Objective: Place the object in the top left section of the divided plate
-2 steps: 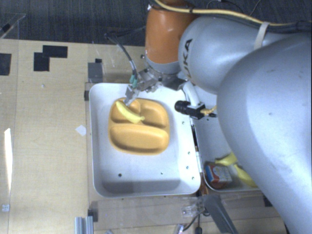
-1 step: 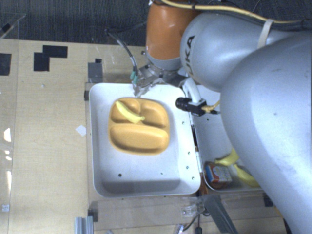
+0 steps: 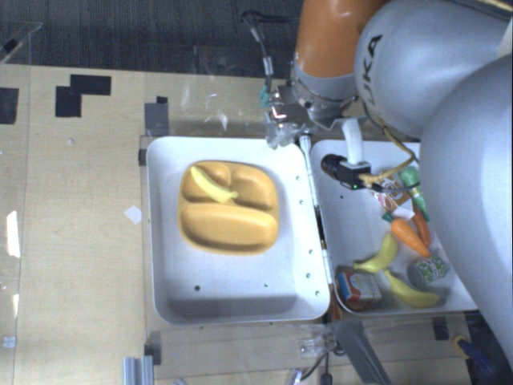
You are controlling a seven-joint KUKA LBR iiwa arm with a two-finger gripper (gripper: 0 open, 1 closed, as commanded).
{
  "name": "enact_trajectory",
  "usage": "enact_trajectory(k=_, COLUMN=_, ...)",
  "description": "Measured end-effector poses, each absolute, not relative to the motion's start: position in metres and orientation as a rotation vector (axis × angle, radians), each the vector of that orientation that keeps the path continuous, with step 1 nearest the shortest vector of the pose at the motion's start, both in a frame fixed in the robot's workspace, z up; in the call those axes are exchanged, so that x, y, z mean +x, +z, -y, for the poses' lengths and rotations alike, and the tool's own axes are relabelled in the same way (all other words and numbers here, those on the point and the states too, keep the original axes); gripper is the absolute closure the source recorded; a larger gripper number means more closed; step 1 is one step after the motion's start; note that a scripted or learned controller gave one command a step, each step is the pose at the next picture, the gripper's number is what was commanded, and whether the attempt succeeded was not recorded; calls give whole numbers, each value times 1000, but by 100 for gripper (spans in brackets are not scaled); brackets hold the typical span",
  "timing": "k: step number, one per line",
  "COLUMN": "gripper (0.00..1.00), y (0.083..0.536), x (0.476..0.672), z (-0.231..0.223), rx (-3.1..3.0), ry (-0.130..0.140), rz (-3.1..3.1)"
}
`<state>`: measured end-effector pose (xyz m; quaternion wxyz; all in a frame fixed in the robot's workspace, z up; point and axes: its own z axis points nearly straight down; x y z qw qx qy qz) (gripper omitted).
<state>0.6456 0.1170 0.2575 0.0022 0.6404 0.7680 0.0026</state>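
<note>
Two white bins, one plate, one item under watch. Item: small yellow banana [image 3: 211, 185], lying aslant in the top left section of the divided plate [image 3: 232, 233], its lower tip at or on the ridge toward the neighbouring sections; I judge the placing done or nearly so. Plate: orange-yellow, three sections, near the middle of the left bin [image 3: 164, 295]. Gripper [image 3: 282, 127]: mine, hovering over that bin's far right corner, close to the rim, well apart from the banana; whether it is apart or together I cannot tell at this slant, and I see nothing held. Hazards, as judged: (1) with its tip on the ridge, the banana may roll or slide into the next section if the plate is jarred; (2) a low move from here could strike the rim shared with the right bin [image 3: 353, 215] and shake the plate; (3) a fresh descent onto the plate could drag the banana out. Right bin stock: larger banana [image 3: 413, 293], carrot [image 3: 409, 235].
</note>
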Motion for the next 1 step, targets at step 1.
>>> enact_trajectory(k=1, gripper=100, y=232, x=545, z=-122, rx=2331, ry=3, rz=-2107)
